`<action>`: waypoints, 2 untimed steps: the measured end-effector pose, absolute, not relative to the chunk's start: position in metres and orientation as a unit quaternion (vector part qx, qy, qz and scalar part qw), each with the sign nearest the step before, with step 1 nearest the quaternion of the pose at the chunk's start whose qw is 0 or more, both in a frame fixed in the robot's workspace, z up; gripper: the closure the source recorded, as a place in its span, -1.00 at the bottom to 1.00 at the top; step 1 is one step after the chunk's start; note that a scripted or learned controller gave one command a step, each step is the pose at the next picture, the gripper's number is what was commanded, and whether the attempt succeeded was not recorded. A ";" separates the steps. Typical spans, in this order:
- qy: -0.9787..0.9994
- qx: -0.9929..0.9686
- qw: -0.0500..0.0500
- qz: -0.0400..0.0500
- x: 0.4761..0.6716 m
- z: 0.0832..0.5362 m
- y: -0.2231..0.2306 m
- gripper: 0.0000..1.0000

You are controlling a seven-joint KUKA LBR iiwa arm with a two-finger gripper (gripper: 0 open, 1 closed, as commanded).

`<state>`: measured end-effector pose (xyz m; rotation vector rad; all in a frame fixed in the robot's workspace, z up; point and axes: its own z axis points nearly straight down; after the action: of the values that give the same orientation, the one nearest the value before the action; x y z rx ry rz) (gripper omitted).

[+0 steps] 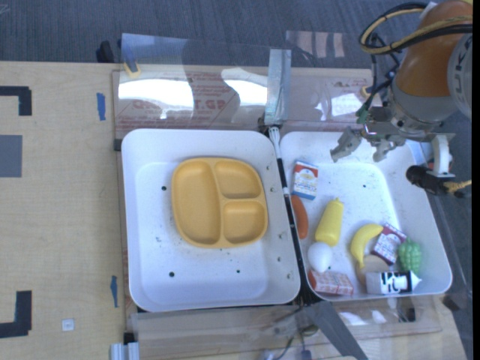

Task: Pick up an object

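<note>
With the pincer (363, 145) being held spread and empty over the right bin (439, 231), the yellow bottle (329, 222), judged light, stiff and slippery, is being presented for grasping across its waist.

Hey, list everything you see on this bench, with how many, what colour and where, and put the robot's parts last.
Bins: 2, white, side by side, left bin, right bin.
Divided plate: 1, yellow, middle of left bin.
Small carton: 1, white and red, upper left of right bin.
Sausage: 1, orange-red, along right bin's left wall.
Bottle: 1, yellow, centre of right bin.
Egg: 1, white, below the bottle.
Banana: 1, yellow, right of the bottle.
Packet: 1, red and white, beside the banana.
Broccoli: 1, green, right bin's lower right.
Box: 1, red-brown, right bin's front edge.
Tube: 1, white and black, front right.
Arm: 1, grey and orange, upper right.
Gripper: 1, grey, above right bin's far end, fingers apart, nothing between.
</note>
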<state>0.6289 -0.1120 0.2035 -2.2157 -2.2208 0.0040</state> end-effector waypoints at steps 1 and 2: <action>-0.702 -0.712 0.004 0.003 0.582 0.095 -0.106 -1.00; -0.702 -0.712 0.002 0.001 0.584 0.105 -0.107 1.00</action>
<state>0.5839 -0.1067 0.1046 -2.2351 -2.2012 0.0036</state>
